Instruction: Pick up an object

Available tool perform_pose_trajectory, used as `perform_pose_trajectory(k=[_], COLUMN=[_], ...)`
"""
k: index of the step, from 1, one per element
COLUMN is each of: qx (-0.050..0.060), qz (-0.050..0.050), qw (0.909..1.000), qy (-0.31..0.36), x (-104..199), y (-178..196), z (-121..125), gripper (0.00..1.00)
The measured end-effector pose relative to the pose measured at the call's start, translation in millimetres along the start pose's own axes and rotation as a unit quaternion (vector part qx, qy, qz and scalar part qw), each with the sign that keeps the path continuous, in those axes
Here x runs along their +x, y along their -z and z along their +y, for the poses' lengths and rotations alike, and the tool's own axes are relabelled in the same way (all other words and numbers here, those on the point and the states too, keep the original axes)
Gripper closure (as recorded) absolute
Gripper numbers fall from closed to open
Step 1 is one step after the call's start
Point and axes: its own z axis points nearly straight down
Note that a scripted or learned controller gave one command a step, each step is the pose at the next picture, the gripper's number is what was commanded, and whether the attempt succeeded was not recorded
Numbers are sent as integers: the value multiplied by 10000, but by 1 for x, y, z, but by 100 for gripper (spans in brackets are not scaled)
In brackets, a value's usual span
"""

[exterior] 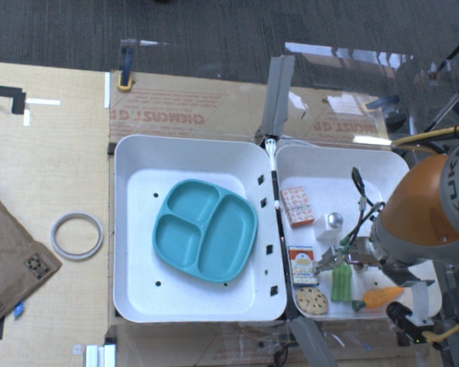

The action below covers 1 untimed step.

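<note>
Presently, the gripper is seen low in the right bin, at the end of the grey arm with its orange band. Whether it is open or closed cannot be told, and nothing can be made out as held.

Right bin, contents counted:
- one green block, upright-lying, just below the gripper and nearly touching it;
- one orange carrot-shaped toy, just right of the green block;
- one small red-and-white carton, just left of the gripper;
- one round cookie-patterned disc, below that carton at the bin's near edge;
- one red-printed white box, up and left of the gripper, apart from it;
- one small silver rounded piece, above the gripper.

Left bin, contents counted:
- one teal divided plate, three compartments, lying flat at the centre.

Surface: a pale wooden bench is noted, with cardboard sheeting behind the bins. On the bench, left of the bins, one grey ring and one brown cardboard box are recorded. Dark carpeted floor is seen beyond the bench.
</note>
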Motion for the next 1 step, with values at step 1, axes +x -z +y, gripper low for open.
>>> perform_pose_trajectory(k=[1], qx=[0], qz=[0], qw=[10000], qy=[0], x=[0], y=[0], z=[0], gripper=[0])
